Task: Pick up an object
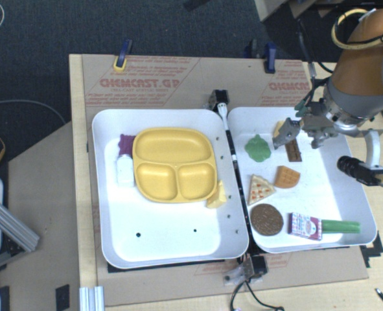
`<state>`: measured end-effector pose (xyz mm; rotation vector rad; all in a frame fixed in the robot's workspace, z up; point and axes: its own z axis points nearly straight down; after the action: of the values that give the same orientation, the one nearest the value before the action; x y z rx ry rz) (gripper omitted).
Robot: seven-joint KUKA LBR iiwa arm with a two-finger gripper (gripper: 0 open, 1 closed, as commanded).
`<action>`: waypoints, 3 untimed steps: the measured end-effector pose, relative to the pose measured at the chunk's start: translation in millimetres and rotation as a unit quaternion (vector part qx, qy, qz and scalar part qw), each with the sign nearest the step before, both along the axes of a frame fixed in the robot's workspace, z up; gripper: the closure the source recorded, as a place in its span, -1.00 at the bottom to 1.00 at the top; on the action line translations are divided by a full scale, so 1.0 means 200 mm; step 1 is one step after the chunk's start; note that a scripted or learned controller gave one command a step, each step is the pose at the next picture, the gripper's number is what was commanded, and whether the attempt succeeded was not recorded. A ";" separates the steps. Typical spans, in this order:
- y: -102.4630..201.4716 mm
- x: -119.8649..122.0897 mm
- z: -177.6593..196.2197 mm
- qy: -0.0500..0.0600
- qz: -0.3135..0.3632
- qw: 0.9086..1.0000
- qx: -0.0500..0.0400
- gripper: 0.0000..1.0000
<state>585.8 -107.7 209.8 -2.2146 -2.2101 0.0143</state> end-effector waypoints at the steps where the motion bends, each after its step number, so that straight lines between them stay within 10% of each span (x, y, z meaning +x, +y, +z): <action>1: 0.00 0.01 0.04 -0.007 0.001 1.000 -0.001 -1.00; 3: -0.02 0.02 -0.48 -0.005 0.001 1.000 0.000 -1.00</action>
<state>590.7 -111.4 114.6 -2.2178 -2.2171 0.0048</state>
